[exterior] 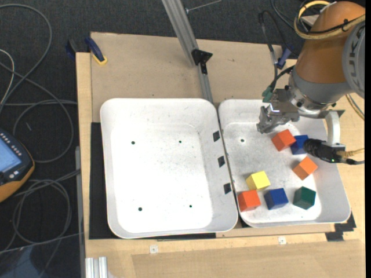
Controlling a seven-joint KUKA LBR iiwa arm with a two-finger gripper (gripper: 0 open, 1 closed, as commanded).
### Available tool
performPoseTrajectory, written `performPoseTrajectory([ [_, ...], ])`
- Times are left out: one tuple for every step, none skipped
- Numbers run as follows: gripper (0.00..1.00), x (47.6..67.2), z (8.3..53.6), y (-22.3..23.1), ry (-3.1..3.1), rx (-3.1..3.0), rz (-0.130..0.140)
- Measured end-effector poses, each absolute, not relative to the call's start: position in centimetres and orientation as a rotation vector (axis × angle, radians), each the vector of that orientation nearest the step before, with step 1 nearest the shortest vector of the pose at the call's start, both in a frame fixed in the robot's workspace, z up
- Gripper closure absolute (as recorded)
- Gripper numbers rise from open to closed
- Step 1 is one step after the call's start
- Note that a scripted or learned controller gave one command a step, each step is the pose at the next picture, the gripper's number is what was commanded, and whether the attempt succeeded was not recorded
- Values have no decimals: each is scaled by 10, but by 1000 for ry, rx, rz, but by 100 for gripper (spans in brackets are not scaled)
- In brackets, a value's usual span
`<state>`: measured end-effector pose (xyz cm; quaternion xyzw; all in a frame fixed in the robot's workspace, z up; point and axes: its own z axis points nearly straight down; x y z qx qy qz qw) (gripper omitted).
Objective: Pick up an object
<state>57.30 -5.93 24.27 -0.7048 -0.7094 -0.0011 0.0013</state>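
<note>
My gripper (268, 124) hangs over the back of the right bin (243, 116), just left of an orange-red block (283, 139). A blue block (299, 144) lies right behind that block, and an orange block (305, 168) sits further right. Toward the front of the bin lie a yellow block (258, 180), a red block (250, 200), a blue block (276, 198) and a dark green block (304, 197). Nothing shows between the gripper's fingers.
The left bin (156, 167) is beside the right one, split by a ridge with black clips (221, 161). A slanted metal post (185, 33) rises behind the bins. Cables and a handheld device (11, 164) lie on the floor at left.
</note>
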Motion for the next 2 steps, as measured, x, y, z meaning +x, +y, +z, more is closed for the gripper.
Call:
performPoseTrajectory([
  [100, 570, 253, -3, -2230, -2212, -6],
  [100, 578, 248, 57, -2229, -2212, -4],
])
